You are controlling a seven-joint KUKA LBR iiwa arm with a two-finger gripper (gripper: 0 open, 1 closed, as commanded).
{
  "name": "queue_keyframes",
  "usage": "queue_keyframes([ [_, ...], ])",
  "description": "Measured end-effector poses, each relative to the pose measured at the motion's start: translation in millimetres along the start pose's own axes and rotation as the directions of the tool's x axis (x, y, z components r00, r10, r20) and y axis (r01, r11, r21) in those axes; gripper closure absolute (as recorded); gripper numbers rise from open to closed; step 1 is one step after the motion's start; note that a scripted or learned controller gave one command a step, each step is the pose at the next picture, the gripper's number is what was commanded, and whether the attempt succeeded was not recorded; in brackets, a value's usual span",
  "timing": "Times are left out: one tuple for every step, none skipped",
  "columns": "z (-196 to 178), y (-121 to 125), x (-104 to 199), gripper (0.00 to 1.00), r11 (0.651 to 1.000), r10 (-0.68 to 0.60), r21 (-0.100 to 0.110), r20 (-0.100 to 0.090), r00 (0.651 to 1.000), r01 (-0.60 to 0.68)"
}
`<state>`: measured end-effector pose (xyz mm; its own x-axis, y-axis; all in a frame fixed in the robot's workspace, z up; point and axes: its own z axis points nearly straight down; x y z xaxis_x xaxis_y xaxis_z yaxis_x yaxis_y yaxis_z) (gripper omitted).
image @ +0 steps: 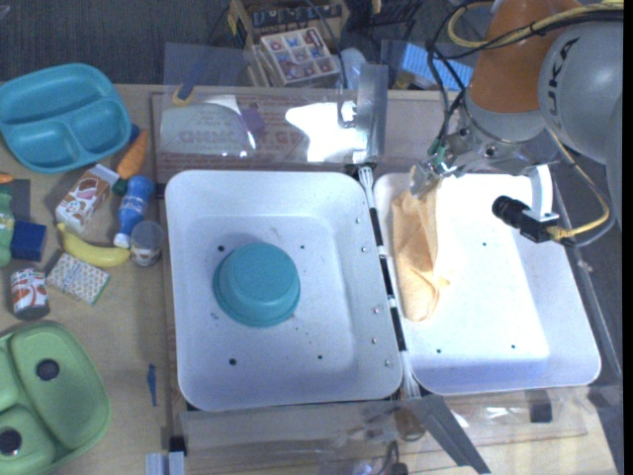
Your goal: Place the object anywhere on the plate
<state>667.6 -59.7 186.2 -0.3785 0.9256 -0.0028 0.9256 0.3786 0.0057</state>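
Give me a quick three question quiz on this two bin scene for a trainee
1. True or false: the teal plate lies in the left bin.
2. What lies along the right bin's left wall? A) banana B) tan cloth C) bottle
3. Which end of the cloth is the gripper at?

Key: 1 true. 2 B. 3 The far end.

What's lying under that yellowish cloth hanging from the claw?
The cloth hangs from the claw at its top, its lower part resting on the right bin floor by the left wall. White bin surrounds it; anything beneath its folds is covered.
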Motion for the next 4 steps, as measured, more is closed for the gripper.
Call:
queue_keyframes([
  [0, -21, 83, 1.00, 0.998, -0.065, 0.004, -0.003, 0.998, 0.065],
  [0, -15, 139, 1.00, 0.999, -0.040, 0.006, -0.004, 0.999, 0.040],
  [-21, -20, 208, 1.00, 0.988, -0.154, 0.006, -0.005, 0.988, 0.154],
  [12, -13, 269, 1.00, 0.950, -0.311, 0.005, -0.005, 0.951, 0.311],
])
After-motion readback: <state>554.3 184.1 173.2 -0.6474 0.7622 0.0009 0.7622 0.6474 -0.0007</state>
